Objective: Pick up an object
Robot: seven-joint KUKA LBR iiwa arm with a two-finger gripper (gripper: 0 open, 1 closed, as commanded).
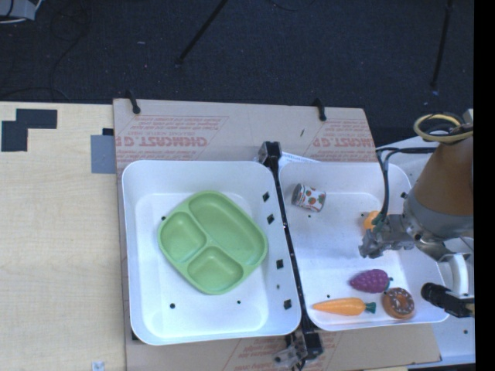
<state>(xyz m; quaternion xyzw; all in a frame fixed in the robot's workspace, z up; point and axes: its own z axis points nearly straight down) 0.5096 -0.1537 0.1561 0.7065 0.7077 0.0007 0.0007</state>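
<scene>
In the right bin (332, 222) lie a small patterned cup (308, 198) on its side near the back, a purple bunch of grapes (370, 280), an orange carrot (340, 307) and a brown doughnut (399, 303) along the front. A small orange-yellow item (372, 220) sits beside the arm. My gripper (373, 246) hangs low over the right side of this bin, just above the grapes and next to the orange item.
The left bin (147, 284) holds a green divided plate (212, 241). A black divider (282, 246) runs between the bins. The grey arm with its orange band (445, 184) comes in from the right, with cables beside it.
</scene>
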